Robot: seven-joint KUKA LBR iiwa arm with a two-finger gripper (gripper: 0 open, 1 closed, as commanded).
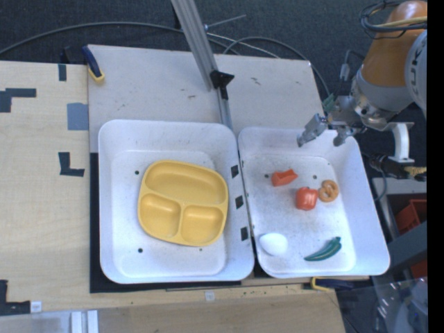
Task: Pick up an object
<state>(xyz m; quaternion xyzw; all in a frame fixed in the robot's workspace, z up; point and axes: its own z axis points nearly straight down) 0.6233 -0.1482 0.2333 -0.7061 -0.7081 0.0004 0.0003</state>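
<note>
Overhead, the gripper [323, 134] hangs above the far right corner of the right bin [368, 207], its two fingers [308, 132] spread apart with nothing between them — one finger juts toward the bin's middle, the other sits nearer the right rim. The arm [388, 54] comes in from the right, grey with its orange band high at the frame's edge. Down on the right bin's floor lie five small things, all apart from the gripper: an orange-red piece [284, 177] nearest the far side, a red tomato [306, 198] just beside a brown pretzel [329, 190], a white egg [273, 243] at the near left corner, and a green pepper [323, 250] lying at a slant toward the near right. The tomato and pretzel look close enough to touch, though whether they do is hard to tell. The left bin [111, 207] holds a yellow tray [183, 202] with three compartments, set a little askew and resting flat on the floor. Between the bins, small black clips sit along the shared rim. Behind them a grey metal post [195, 33] rises at a slant from the bench [152, 82], and thin cables loop across the dark floor beyond — a yellow-and-blue clamp [93, 64] grips the bench's far left corner.
</note>
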